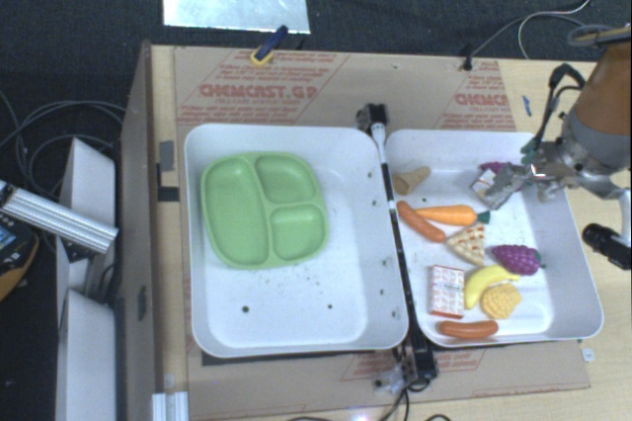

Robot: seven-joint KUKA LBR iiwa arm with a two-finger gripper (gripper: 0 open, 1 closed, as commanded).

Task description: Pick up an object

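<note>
Gripper (502, 188): over the upper right part of the right bin, reaching in from the right; fingers point left and down. Whether they are apart or together cannot be told; nothing is seen between them.
Arm (602, 108): grey with orange band, at the right edge above the bin's right rim.
Small purple-and-white item (488, 177): just beside the fingertips, upper middle of the right bin; contact with the gripper cannot be judged.
Carrot (449, 213): orange with green tip, lying crosswise just below the gripper, apart from it.
Sausage, upper (421, 222): red-orange, tilted, touching the carrot's left end, near the divider.
Pizza wedge (469, 244): below the carrot, centre of the bin.
Grapes (515, 259): purple cluster, right of the pizza wedge.
Banana (486, 281): yellow, below the grapes, beside a yellow waffle-like piece (502, 301).
Red-and-white packet (446, 292): left of the banana.
Sausage, lower (468, 330): along the bin's near wall.
Tan piece (411, 179): upper left corner of the right bin.
Right bin (583, 310): white, shallow, holds all the food items.
Left bin (286, 315): white, holds a green divided plate (264, 209).
</note>
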